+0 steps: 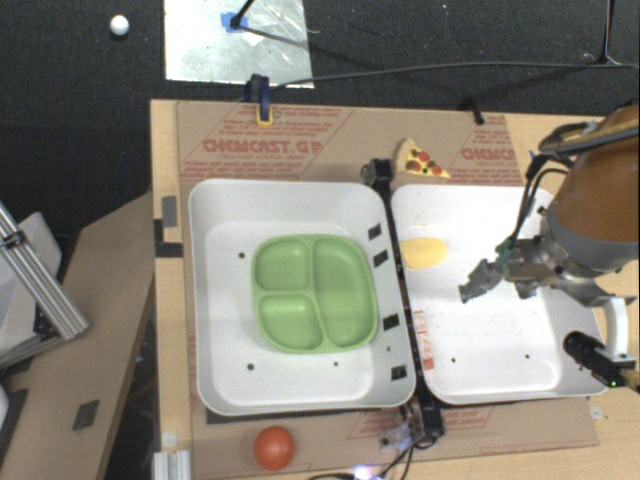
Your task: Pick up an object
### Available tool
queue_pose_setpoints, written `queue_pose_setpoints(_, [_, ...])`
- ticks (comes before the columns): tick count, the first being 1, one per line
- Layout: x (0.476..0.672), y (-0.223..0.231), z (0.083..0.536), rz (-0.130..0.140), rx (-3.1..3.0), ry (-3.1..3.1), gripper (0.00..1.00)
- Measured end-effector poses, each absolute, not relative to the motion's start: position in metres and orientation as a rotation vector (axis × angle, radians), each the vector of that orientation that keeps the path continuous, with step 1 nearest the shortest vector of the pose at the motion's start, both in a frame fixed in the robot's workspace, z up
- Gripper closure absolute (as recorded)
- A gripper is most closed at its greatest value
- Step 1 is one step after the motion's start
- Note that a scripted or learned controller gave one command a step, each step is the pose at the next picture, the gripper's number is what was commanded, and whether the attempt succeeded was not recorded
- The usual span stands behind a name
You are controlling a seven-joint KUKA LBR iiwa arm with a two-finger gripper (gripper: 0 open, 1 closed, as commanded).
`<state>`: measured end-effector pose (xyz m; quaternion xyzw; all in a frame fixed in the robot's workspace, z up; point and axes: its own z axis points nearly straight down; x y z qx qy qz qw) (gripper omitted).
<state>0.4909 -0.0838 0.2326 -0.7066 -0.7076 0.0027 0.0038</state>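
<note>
Right-hand white bin (500, 368): yellow object (423, 253) lies near, left of claw (476, 285); claw's grip state unclear.

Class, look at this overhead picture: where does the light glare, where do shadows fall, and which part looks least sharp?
Camera view: the foil sheet at the top glares; the white bins are bright and evenly lit, with soft shadows along their walls; the green tray is crisp; the pincer and the arm look slightly soft.
</note>
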Motion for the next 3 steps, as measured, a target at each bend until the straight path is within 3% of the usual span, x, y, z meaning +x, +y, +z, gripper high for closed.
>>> queue_pose_setpoints(1, [0.493, -0.084, 0.237, -0.002, -2.218, -2.226, 0.00])
queue_pose_setpoints(3, [0.501, -0.086, 0.134, 0.003, -2.218, -2.220, 0.00])
